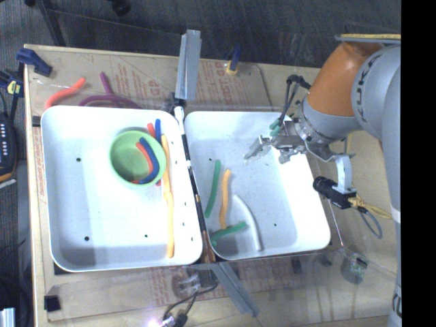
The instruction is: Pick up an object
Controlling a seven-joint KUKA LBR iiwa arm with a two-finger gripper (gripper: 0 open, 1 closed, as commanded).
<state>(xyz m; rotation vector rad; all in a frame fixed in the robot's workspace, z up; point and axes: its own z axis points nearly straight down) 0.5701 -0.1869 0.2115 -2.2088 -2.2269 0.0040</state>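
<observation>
— While the arm (354,80) leans in from the right of the frame, where is its gripper (262,146)?
— Over the right bin's (300,216) upper part, fingers slightly apart, holding nothing.
— And the pieces?
— Left bin (68,203): a green bowl (138,157) and a yellow stick (168,203). Right bin's lower left: a green strip (214,186) beside an orange strip (224,197).

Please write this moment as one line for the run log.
gripper: over right bin, upper part | holding: nothing seen | nearest: green strip, orange strip
</observation>
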